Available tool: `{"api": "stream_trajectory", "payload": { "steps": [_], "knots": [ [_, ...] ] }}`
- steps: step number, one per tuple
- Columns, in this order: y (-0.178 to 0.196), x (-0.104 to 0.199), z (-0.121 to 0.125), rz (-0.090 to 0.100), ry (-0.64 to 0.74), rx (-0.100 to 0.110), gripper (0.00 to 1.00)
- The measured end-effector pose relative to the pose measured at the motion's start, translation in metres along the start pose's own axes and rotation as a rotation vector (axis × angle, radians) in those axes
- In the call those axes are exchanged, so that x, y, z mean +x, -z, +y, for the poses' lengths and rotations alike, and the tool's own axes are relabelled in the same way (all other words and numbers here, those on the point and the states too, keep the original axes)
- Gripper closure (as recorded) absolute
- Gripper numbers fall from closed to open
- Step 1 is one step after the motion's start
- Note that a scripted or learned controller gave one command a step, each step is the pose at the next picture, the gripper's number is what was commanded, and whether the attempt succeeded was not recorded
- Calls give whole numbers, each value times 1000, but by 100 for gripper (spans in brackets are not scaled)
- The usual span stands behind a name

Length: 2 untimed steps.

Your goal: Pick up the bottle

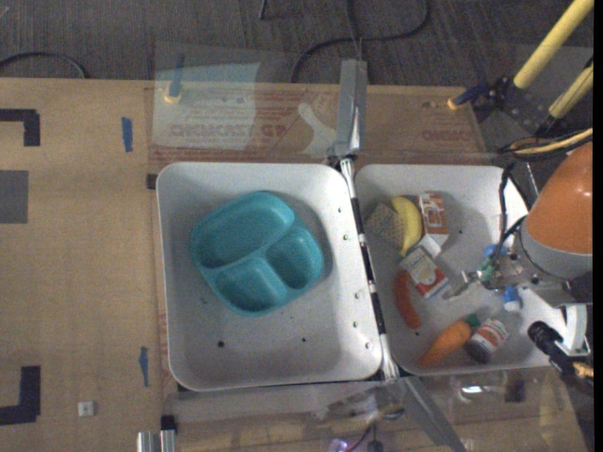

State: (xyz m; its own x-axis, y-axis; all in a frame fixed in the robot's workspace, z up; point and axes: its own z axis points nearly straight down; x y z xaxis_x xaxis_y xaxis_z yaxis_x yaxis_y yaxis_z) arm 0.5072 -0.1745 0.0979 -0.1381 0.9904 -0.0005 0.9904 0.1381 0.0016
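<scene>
One claw (482, 273) hovers over right bin (490, 182), grip state unclear; approach step, next descend onto bottle (486, 339).

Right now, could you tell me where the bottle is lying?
The bottle lies near the front edge of the right bin, just right of the toy carrot and below the gripper in the camera view.
</scene>
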Motion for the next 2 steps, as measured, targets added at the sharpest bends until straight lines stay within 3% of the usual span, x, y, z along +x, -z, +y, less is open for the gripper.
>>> {"api": "stream_trajectory", "payload": {
  "steps": [1,2],
  "knots": [
    [-7,-27,3,38,-27,-1,0],
    [4,-38,2,11,-38,-12,100]
  ]
}}
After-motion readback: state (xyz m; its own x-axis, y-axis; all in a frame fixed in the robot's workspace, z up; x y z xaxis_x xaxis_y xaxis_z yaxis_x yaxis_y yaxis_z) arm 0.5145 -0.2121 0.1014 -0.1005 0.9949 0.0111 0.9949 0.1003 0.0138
